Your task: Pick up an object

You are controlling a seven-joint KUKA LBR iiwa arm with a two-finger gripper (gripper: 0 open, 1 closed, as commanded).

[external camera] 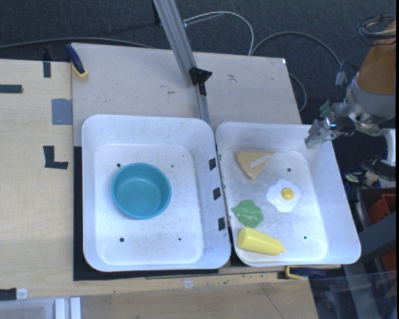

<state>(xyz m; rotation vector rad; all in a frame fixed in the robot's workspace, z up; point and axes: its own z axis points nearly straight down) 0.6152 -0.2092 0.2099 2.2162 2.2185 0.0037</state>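
Camera view: we note the gripper (317, 135) over the right bin's (332, 198) top right rim; jaw state we cannot tell. Cheese wedge (253, 163), fried egg (283, 196), lettuce leaf (247, 212), corn (259, 242) lie inside.
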